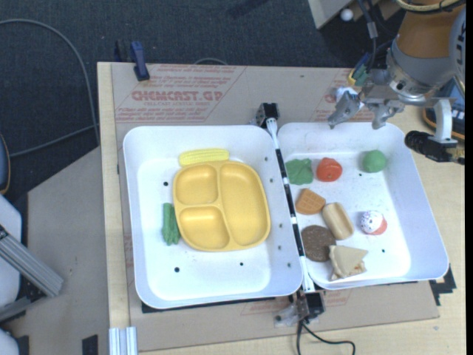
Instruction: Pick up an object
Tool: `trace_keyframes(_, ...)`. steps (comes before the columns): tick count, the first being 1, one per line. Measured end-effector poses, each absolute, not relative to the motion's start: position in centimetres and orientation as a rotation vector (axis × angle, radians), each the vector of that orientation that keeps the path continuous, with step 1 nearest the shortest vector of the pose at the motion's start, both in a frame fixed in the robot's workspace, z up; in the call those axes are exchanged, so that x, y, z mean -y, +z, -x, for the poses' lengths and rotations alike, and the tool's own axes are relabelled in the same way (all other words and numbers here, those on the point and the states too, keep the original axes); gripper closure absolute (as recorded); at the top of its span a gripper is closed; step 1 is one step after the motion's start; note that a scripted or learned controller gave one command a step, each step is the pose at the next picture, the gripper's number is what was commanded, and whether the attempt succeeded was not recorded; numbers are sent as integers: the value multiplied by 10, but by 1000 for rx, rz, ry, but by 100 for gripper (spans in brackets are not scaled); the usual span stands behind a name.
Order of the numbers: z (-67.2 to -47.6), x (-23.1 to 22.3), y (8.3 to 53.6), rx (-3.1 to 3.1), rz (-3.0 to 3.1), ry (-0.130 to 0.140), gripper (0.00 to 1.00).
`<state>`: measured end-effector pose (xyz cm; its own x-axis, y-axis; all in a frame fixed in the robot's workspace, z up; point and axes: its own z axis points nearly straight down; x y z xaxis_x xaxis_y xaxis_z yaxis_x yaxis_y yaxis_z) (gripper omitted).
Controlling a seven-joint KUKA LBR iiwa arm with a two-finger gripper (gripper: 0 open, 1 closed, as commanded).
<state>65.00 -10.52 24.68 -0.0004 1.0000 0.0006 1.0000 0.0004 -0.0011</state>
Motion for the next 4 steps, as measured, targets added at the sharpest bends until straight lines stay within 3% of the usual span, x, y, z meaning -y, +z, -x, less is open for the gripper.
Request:
trace_keyframes(1,-628,97,182,2220,2221,1,0)
trace_keyframes(2,-625,107,92,2219,2220,2,0)
trace_keyframes(3,-627,107,103,2220,2223,-2,100)
trace_keyframes(4,-630,12,185,2223,2220,-3,100)
